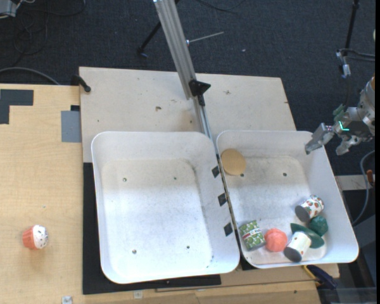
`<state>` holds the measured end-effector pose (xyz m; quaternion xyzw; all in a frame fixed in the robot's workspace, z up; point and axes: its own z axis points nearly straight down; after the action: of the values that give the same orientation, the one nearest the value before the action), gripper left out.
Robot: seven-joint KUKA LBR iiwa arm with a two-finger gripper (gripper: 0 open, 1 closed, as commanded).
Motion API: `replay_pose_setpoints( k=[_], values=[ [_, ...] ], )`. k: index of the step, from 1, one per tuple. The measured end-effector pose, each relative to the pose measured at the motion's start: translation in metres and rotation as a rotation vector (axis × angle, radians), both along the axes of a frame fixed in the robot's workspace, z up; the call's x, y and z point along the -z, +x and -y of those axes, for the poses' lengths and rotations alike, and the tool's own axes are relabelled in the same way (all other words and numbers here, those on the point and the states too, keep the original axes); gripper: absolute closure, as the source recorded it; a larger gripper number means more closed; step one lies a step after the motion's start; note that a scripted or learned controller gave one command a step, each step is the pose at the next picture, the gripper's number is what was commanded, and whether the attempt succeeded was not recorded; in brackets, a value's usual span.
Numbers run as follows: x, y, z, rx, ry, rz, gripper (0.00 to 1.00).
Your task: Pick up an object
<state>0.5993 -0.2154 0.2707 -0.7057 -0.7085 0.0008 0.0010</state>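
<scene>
My gripper (332,141) hovers at the far right edge of the right bin (275,170), above its upper right rim, with its two fingers spread apart and nothing between them. Inside that bin a round tan disc (234,162) lies near the upper left corner. Along the bin's lower edge sit a green patterned packet (250,234), a red-orange ball (276,239), a white cup with a dark opening (297,246), a dark green piece (315,227) and a small white patterned object (310,207). The gripper is well clear of all of them.
The left bin (152,208) adjoins the right one. A small red and white object (35,237) lies on the wooden bench at the left. A slanted metal rail (180,49) reaches down to the gap between the bins.
</scene>
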Motion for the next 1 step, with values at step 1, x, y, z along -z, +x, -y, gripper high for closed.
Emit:
replay_pose_setpoints(
  k=[1],
  values=[
    [0.0432, 0.0000, -0.0002, 0.003, 0.001, -0.003, 0.00]
  ],
)
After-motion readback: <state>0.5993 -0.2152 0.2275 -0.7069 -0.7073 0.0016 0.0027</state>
